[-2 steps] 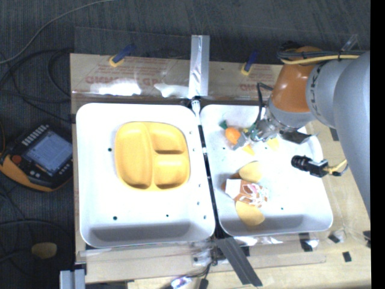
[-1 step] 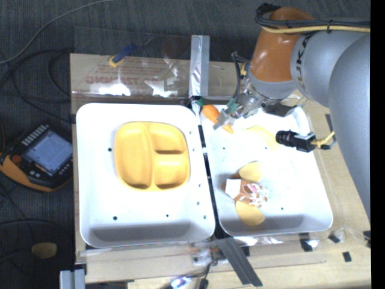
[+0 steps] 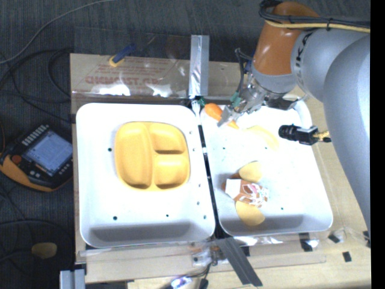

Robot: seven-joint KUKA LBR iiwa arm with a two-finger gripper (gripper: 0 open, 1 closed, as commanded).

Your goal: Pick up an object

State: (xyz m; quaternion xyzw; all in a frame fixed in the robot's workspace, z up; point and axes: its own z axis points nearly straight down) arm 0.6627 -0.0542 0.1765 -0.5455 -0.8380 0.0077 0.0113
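Dark carpet surrounds the counter [image 3: 84, 65], which carries two white bins. You see the jaws [image 3: 230, 118] low at the far left corner of the right bin [image 3: 313, 179]; whether they are released or clenched you cannot tell. An orange object [image 3: 212, 110] lies just beside them, toward the divider. Other candidates, a pale yellow piece [image 3: 251, 172] and a red-and-white packet [image 3: 251, 192], sit well nearer the camera. Centre the jaws over the orange object, clear of the bin wall, before closing. A yellow tray [image 3: 151, 155] occupies the left bin [image 3: 96, 161].
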